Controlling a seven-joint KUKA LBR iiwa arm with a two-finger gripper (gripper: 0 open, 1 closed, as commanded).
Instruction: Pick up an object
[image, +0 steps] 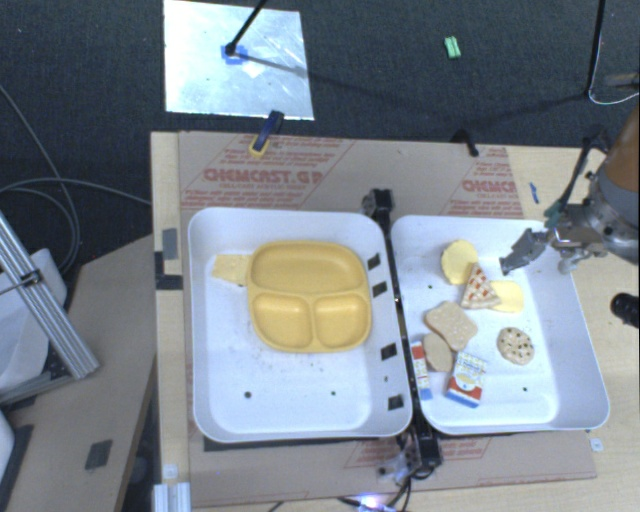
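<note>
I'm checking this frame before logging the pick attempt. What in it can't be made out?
- Gripper, camera view: small and blurred, so its finger state is unclear.
- Arm: cut off by the right edge.
- Yellow slab: partly hidden under the yellow tray.
- Carton: print too small to read.

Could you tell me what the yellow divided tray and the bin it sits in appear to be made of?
The yellow divided tray looks like moulded plastic with a smooth matte finish: uniform colour, rounded compartment edges. The left white bin also seems to be thin formed plastic, slightly glossy, with a curved rolled rim. Neither can be confirmed by sight alone.
</note>
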